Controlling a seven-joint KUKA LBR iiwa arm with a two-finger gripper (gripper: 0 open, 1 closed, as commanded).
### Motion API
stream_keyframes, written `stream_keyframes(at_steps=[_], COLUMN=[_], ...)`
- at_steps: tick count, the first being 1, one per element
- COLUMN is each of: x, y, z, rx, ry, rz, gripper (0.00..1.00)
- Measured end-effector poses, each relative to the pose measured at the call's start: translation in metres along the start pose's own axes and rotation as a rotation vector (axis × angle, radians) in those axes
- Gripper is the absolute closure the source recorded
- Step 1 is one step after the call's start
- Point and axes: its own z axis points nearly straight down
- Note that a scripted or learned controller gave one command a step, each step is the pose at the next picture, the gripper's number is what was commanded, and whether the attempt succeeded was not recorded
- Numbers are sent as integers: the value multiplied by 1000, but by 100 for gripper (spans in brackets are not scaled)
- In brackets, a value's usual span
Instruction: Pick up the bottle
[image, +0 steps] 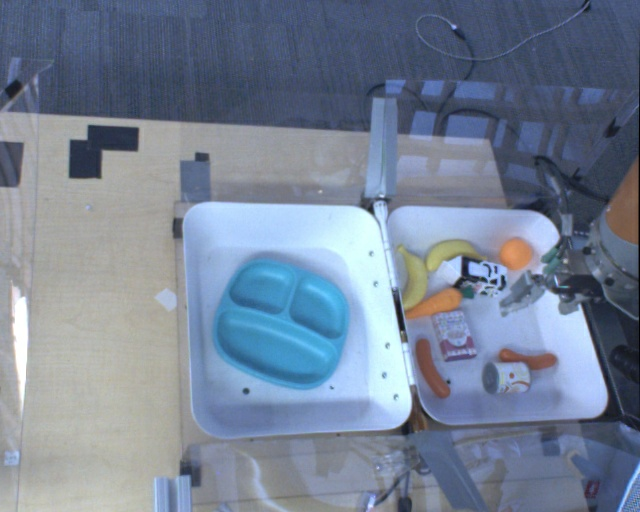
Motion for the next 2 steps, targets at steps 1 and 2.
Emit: stream_keyframes(at_steps=[1, 2], x=[-46, -77], y=[-5, 15], z=[89, 149], rx=[1, 1], ry=[0, 0], rz=[-6, -53], gripper=[0, 0])
